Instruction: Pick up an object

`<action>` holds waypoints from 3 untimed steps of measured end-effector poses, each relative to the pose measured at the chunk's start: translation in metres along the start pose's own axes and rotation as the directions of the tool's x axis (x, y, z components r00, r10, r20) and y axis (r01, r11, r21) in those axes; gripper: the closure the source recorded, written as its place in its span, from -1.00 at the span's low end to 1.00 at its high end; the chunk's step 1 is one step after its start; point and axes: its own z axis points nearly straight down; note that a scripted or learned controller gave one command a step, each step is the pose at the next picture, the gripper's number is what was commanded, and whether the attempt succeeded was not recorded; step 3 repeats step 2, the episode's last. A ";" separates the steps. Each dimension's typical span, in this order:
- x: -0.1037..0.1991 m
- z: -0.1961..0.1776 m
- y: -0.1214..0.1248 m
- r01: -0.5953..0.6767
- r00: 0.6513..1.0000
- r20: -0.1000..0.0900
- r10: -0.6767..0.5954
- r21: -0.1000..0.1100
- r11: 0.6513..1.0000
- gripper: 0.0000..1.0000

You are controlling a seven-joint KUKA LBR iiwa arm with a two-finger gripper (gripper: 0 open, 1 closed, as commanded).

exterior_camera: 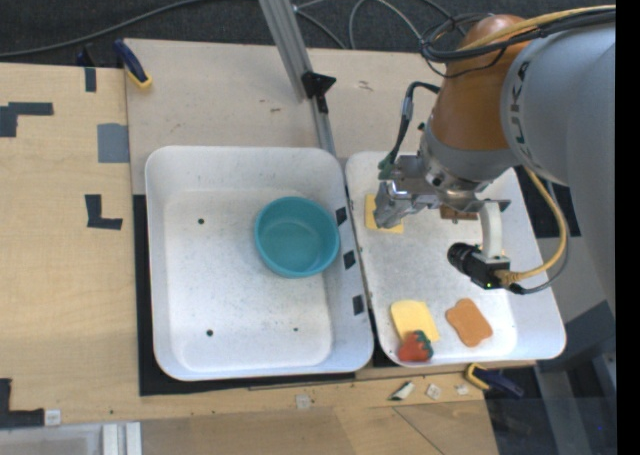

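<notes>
Overhead, from the one fixed camera, you see the arm (500,113) reaching in from the right, its jaws low over the far left corner of the right bin (540,343). They hang directly above a flat yellow slab (384,224), near enough that the tool covers part of it. Whether they touch it you cannot tell, and this slant does not show whether they stand wide or narrow. Nothing can be seen gripped between them.

By that reading the pick is not yet done. The approach looks finished, while the closing and the lift are left. The slab appears to lie flat on the bin floor, tight against the wall beside the left bin (180,243), so you should expect a poor purchase: it looks thin, with little edge to take, and the wall may block one side.

Three other candidates sit together at the near edge of the same bin, well apart from the jaws: a pale yellow block (413,318), a red piece (415,347) touching its near end, and an orange piece (468,322) just beside them. None is raised.

A teal bowl (296,235) stands upright in the left bin, toward its right side. Both bins rest side by side on the desk (60,243).
</notes>
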 end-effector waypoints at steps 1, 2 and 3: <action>0.050 0.011 0.019 -0.001 1.000 0.000 0.001 0.000 1.000 1.00; 0.089 0.013 0.044 -0.002 1.000 0.000 0.002 -0.001 1.000 1.00; 0.089 0.013 0.044 -0.002 1.000 0.000 0.002 -0.001 1.000 1.00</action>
